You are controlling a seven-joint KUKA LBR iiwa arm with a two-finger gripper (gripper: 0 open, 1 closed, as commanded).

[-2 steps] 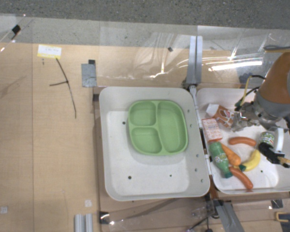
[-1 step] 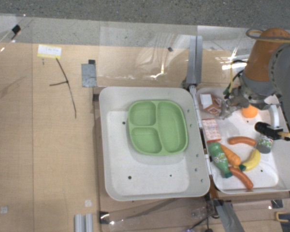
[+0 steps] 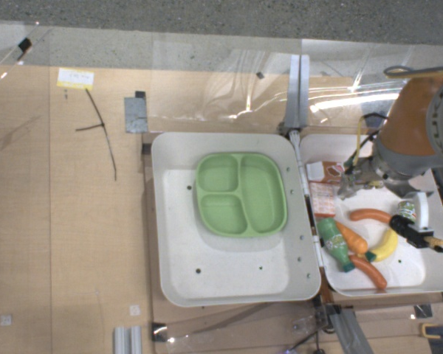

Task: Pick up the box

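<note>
One hand (image 3: 348, 185) hovers at the right bin's (image 3: 421, 271) rear-left corner; box (image 3: 323, 198) lies just left-front, long axis front-to-back; finger state indiscernible.

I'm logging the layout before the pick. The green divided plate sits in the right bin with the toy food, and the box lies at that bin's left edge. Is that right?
Not quite. The camera view shows the green plate alone in the left bin. The toy food, such as the banana and the carrot, is in the right bin, and the box does lie at that bin's left edge.
</note>
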